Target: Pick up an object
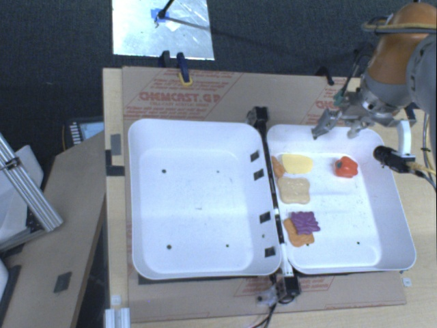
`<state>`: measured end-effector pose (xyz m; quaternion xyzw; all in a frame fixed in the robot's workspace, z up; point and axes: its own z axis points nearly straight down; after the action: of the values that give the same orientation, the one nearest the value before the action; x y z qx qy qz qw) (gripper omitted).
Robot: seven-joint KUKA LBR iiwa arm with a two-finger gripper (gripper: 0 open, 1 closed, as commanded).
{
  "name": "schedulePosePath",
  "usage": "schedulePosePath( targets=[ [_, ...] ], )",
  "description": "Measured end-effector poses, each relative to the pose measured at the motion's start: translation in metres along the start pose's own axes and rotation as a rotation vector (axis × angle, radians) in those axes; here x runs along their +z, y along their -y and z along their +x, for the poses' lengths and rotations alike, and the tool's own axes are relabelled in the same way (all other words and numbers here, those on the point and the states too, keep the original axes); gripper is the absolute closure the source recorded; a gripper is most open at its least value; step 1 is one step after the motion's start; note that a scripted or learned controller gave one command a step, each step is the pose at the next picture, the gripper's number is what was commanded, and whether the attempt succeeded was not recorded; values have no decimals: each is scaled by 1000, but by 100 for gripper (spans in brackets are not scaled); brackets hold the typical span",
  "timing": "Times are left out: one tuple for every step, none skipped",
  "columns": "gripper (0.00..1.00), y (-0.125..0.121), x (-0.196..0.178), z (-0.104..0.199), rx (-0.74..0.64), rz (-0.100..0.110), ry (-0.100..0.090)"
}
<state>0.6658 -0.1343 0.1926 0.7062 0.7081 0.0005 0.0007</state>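
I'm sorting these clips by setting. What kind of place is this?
Probably a robotics lab: a robot arm reaches over two white bins clamped onto cardboard, one holding toy food, with aluminium framing nearby.

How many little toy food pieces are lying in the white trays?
5, all in the right bin: yellow piece, red piece, tan piece, purple piece atop an orange piece. More could hide beneath.

The gripper [337, 124] hangs open above the far edge of the right bin [382, 244]. In that bin, a red toy [345, 167] lies near yellow [297, 162], tan [295, 189] and purple [304, 222] toys.
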Motion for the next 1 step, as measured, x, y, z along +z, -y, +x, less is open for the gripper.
schedulePosePath(
  targets=[
    [100, -1, -12, 0, -3, -5, 0]
  ],
)
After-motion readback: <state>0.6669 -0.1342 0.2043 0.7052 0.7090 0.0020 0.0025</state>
